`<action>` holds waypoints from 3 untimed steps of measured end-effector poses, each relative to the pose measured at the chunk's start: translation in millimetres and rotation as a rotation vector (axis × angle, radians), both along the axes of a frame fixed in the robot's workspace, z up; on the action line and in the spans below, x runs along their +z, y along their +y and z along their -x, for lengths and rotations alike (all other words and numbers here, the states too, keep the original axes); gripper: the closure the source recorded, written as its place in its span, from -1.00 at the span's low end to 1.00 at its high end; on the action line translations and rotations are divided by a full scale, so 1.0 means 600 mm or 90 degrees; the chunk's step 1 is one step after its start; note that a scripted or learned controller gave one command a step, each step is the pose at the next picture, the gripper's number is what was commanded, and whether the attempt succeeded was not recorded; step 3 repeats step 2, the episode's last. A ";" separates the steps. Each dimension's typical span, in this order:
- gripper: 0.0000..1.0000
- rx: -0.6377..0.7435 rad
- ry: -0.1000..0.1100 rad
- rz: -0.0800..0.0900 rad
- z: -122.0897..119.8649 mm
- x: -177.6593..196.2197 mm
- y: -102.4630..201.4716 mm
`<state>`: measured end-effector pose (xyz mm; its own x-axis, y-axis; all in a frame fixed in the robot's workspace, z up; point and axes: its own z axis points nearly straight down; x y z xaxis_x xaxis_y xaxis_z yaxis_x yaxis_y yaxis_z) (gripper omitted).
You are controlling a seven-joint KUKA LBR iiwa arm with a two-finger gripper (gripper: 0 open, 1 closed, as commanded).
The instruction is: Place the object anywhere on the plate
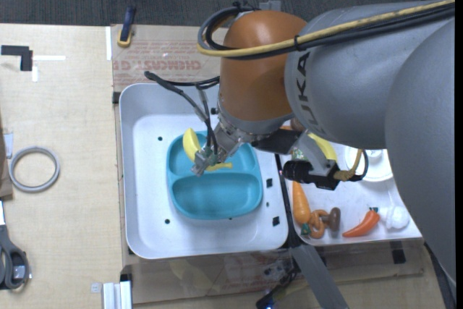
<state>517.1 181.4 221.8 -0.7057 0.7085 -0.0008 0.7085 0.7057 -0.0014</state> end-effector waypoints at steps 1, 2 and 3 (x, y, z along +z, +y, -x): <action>1.00 0.404 -0.001 0.000 -0.040 0.068 -0.082; -1.00 0.404 -0.001 0.000 -0.040 0.068 -0.082; -1.00 0.404 -0.001 0.000 -0.040 0.068 -0.082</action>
